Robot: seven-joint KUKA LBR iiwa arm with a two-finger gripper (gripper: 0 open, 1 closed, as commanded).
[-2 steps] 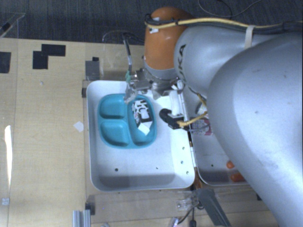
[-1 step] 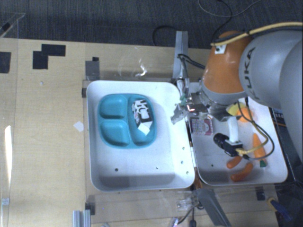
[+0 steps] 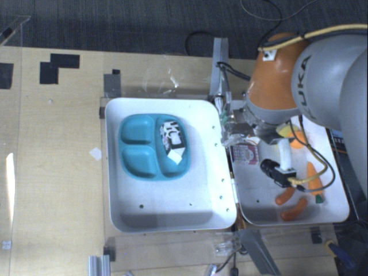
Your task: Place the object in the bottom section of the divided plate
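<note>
A blue divided plate [image 3: 138,154] lies in the left white bin [image 3: 167,211], with two small sections on its left and one long section on its right. A black-and-white packet [image 3: 173,140] lies in that long right section. My gripper [image 3: 232,130] hangs over the left edge of the right bin [image 3: 253,211], beside the wall between the two bins and well to the right of the plate. Nothing can be made out in its grasp.
The right bin holds a red-and-white packet [image 3: 245,153] just below the gripper, a white cylinder [image 3: 284,152], an orange carrot [image 3: 312,175], two reddish sausages [image 3: 286,198] and a yellow piece [image 3: 286,131]. The arm's bulk covers that bin's upper part.
</note>
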